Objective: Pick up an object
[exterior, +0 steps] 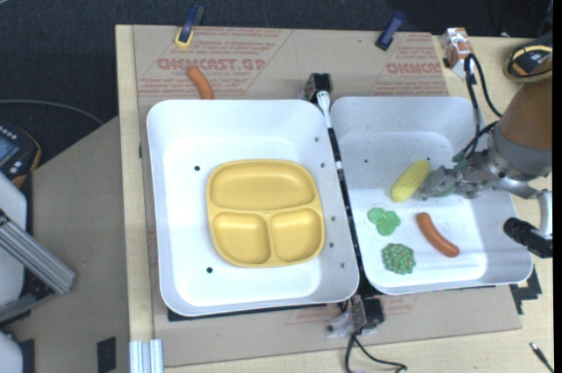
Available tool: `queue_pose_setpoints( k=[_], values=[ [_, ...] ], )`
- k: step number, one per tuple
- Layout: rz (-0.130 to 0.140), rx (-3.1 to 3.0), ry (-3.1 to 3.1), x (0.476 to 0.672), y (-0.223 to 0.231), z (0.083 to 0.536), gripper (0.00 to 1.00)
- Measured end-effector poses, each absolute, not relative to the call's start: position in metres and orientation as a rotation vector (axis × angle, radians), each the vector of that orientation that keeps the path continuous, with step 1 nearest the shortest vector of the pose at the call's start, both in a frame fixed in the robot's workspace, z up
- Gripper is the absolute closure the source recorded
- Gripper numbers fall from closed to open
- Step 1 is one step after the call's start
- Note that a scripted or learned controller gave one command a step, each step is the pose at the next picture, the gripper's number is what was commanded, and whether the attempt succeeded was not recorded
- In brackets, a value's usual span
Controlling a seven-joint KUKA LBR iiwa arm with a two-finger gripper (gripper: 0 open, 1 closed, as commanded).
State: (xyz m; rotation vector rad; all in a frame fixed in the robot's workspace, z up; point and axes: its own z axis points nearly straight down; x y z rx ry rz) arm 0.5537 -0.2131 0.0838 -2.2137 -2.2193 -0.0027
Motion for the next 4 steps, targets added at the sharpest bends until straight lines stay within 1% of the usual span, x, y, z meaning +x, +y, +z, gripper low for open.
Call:
queue_pose_setpoints(
  k=[1,2,3,4],
  values=[
    [-0.002,-2.219,-2.222,0.554,-0.214,0.095,1.0],
    [-0.003,-2.225,-2.226,0.552,-0.213,0.139,1.0],
    [-0.004,-2.227,-2.228,0.556,-0.223,0.195,1.0],
    [-0.004,-2.225,-2.228,0.557,-0.224,0.227,1.0]
  ],
)
